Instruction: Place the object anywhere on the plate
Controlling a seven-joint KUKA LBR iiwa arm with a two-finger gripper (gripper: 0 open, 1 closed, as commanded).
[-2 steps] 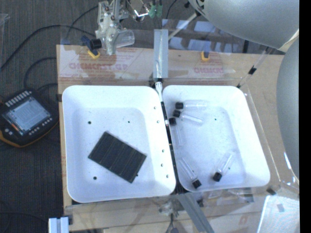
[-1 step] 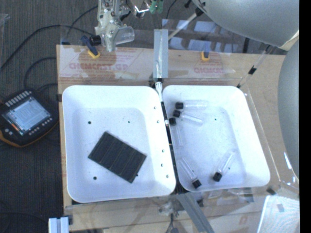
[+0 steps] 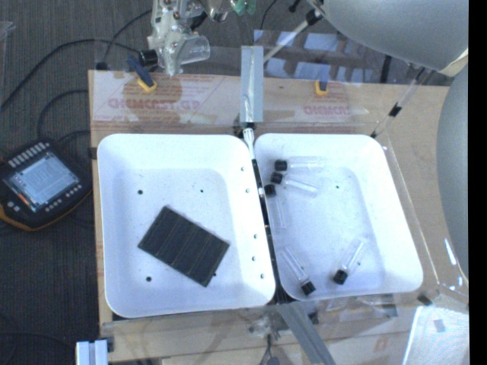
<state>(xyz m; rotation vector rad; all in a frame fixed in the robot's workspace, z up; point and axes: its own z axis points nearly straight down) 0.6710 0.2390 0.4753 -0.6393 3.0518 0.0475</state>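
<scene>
A dark, ribbed rectangular plate (image 3: 183,246) lies flat and slanted in the left white bin (image 3: 122,166). My gripper (image 3: 173,52) hangs high over the bench's far left edge, well beyond the left bin. It is shut on a clear tube (image 3: 193,49) that sticks out sideways to the right of its fingers. Several more clear tubes with black caps lie in the right white bin (image 3: 396,204), among them one near the back (image 3: 295,184) and one at the front (image 3: 350,262).
A metal bar (image 3: 252,86) stands upright behind the seam between the bins. A teach pendant (image 3: 39,182) lies on the floor at left. The arm's large grey body (image 3: 388,10) looms over the back right. Cables run across the floor behind the bench.
</scene>
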